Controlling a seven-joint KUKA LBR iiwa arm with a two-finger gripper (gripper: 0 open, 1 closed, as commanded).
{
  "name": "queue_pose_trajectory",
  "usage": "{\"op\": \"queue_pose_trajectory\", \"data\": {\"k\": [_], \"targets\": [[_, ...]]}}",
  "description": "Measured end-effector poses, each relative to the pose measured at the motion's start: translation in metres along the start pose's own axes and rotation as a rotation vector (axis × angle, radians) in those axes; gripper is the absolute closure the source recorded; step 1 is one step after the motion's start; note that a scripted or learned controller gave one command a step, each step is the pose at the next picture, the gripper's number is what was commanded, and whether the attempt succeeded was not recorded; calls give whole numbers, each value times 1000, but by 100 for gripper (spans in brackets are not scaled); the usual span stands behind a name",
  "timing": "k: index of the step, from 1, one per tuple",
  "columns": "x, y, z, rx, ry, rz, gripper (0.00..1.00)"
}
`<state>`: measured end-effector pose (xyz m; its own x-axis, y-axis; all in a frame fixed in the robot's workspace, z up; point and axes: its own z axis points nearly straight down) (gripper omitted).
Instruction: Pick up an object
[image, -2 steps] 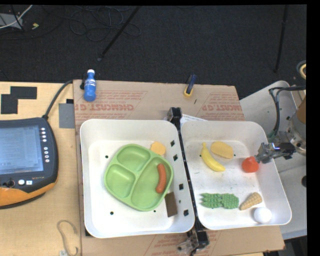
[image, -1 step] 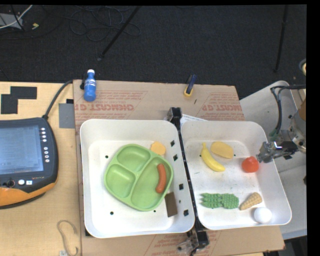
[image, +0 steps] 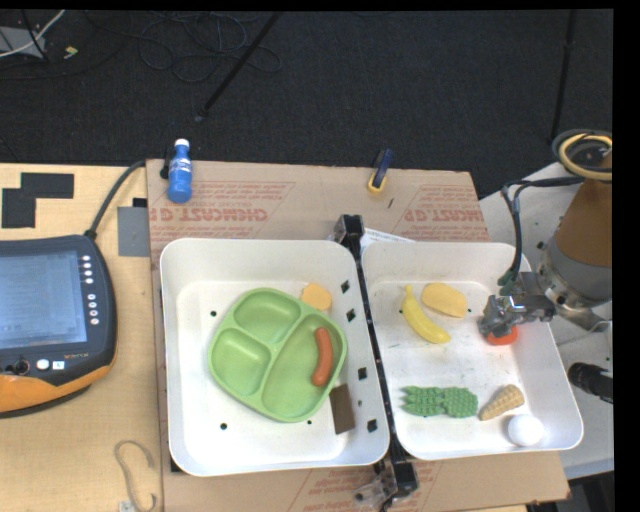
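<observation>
We've got one fixed cam above the bench, looking down at a slant w/ both white bins (image: 176, 300) side by side mid-frame, far enough back to take in the pendant screen (image: 45, 310) at left. Arm (image: 585, 230) enters from right.

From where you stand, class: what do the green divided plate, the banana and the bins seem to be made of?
Green divided plate: probably moulded plastic, with an even colour, a soft sheen and rounded compartment ridges.
Banana: likely a plastic toy, uniformly bright yellow, smooth and without blemishes.
Bins: apparently thin white plastic, with a matte-to-satin finish and rounded moulded corners.
</observation>
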<state>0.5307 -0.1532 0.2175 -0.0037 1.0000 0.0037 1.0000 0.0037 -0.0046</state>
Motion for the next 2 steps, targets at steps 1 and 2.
{"op": "queue_pose_trajectory", "data": {"k": [1, 2], "targets": [[45, -20, 3, 1, 0, 1, 100], [106, -25, -7, -1, 0, -2, 100]]}}
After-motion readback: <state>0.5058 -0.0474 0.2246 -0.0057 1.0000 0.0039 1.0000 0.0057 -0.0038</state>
